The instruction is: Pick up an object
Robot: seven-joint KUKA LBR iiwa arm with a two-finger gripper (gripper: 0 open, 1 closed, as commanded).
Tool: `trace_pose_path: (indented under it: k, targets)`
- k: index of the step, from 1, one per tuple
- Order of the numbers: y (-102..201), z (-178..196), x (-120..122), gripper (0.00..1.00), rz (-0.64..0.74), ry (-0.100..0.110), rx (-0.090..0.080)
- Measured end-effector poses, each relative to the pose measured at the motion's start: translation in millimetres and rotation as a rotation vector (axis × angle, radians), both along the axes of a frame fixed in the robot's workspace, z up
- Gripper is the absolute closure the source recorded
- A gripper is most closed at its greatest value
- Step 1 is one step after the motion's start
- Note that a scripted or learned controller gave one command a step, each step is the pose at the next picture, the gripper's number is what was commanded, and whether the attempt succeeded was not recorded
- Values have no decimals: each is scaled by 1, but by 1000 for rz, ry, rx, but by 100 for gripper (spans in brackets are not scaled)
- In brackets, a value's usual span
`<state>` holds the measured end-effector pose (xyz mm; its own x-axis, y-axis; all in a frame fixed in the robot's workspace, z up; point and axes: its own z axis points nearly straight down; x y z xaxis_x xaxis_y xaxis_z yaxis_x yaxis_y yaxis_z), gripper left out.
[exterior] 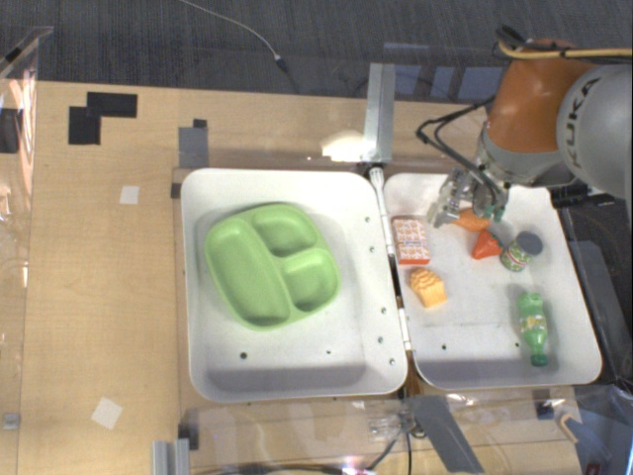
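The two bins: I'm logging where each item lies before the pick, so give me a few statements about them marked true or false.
1. The green divided plate lies in the left bin. True.
2. The green bottle lies in the left bin. False: it lies in the right bin, near its right wall.
3. The gripper is over the right bin's far end. True.
4. The yellow block rests on the green divided plate. False: it lies on the right bin's floor, just in front of the red-and-white packet.
5. The small can is in the right bin, beside an orange-red piece. True.
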<state>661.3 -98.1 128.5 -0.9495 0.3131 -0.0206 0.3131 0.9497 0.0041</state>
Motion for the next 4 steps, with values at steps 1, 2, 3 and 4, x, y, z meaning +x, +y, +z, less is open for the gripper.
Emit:
trace_pose_path:
  k: [1,2,3,4]
  targets:
    - [64,62,-7,100,330,6,-2]
    - [91,58,-39,100,944,12,-9]
    - [90,82,-165,100,507,13,-4]
    - [121,57,-160,100,1091,13,-10]
